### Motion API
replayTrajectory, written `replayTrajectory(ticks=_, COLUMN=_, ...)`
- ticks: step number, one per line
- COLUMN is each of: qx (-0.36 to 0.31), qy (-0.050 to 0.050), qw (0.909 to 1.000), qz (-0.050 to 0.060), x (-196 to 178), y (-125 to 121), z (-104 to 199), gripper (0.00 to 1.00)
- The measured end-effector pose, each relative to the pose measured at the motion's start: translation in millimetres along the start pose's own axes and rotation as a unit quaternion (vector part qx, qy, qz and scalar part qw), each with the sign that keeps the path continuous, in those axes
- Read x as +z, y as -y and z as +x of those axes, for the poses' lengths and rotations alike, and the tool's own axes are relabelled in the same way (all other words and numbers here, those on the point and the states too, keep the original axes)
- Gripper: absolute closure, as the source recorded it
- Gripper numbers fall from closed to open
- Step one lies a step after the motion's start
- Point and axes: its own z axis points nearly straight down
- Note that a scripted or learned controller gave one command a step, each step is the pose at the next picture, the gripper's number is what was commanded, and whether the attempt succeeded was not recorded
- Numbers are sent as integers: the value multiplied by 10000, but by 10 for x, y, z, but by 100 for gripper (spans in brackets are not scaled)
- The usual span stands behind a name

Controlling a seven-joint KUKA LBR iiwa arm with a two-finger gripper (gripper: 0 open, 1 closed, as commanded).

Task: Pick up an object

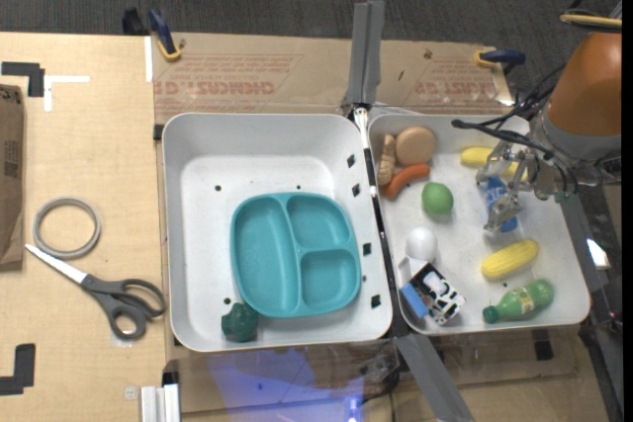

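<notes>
Bins sit side by side on the desk (79, 114), seen from above at a slant: the left bin (198, 163) carries a teal divided plate (295, 254) with a small dark green toy (239, 322) lying just off its near left corner, and the right bin (569, 292) is crowded with toy food. In that right bin a brown bread-like piece (415, 143) rests at the far side with an orange sausage shape (406, 180) just below it, a green ball (437, 200) sits near the middle, a white egg (420, 242) lies nearer the camera, and a black, white and blue toy (432, 295) is at the near left corner. A yellow corn cob (509, 259) and a green bottle (519, 301) lie toward the near right; a yellow banana-like piece (477, 156) is at the far right. The arm reaches in from the right, its gripper (502, 205) low over the right bin above a small blue object (504, 223); whether its grip is closed or released, I cannot tell. Scissors (104, 294) and a tape roll (66, 227) lie on the desk left of the bins.
</notes>
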Motion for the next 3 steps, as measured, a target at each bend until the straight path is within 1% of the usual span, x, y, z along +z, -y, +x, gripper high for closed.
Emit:
replayTrajectory(ticks=1, qx=231, qy=-2, qw=9997, qz=-8, x=-2, y=-423, z=-14, gripper=0)
replayTrajectory(ticks=2, qx=758, qy=-6, qw=9971, qz=-8, x=2, y=-395, z=1, gripper=0)
replayTrajectory(ticks=3, qx=750, qy=25, qw=9972, qz=-4, x=-108, y=-395, z=-16, gripper=100)
